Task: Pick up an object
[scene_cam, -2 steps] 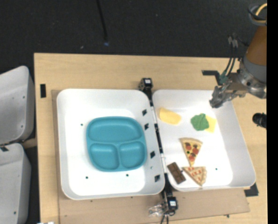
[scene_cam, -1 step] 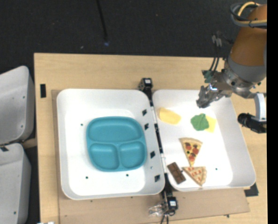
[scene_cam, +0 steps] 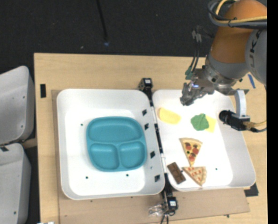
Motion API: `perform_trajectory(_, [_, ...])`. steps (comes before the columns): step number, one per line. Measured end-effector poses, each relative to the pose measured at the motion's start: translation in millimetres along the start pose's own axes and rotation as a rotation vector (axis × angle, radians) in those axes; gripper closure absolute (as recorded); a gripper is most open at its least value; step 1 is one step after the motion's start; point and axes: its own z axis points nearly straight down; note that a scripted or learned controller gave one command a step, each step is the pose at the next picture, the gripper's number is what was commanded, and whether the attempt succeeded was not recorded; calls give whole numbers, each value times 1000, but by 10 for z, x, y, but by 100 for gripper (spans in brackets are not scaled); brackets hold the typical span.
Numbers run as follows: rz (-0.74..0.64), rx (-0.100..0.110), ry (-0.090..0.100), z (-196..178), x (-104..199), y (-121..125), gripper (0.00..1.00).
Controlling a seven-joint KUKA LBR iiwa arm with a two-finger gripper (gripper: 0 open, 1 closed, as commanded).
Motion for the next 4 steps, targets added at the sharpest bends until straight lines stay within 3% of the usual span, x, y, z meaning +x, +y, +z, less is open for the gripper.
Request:
perform_trajectory(1, [2, 3, 0, 56, 443, -12, 100])
perform_trajectory(3, [2, 2, -1, 263, 1396, 206, 100])
perform_trajectory(4, [5, 2, -1, 257, 1369, 201, 0])
